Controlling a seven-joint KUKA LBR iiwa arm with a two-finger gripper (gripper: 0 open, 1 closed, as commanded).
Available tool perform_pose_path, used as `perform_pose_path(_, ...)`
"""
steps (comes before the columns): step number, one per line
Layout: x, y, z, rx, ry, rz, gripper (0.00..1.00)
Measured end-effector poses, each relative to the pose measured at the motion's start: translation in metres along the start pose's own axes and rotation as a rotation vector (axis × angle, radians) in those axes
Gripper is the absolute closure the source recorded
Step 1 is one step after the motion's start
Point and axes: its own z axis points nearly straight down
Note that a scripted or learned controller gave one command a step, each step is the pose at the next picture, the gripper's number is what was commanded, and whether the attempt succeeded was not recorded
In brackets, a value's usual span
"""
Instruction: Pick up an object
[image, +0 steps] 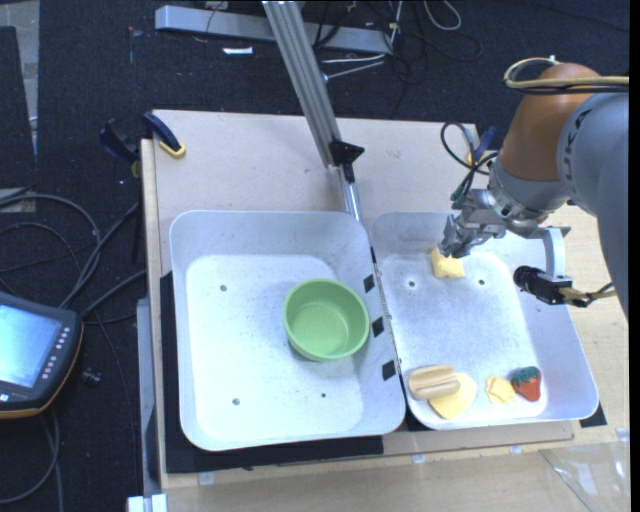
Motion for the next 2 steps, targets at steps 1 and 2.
perform_pose_path(1, -0.008, 0.002, -0.046, 0.000, 0.000, 0.001, 1.00)
perform_pose_path(2, -0.006, -0.007, -0.101, -0.001, 0.000, 0.001, 1.00)
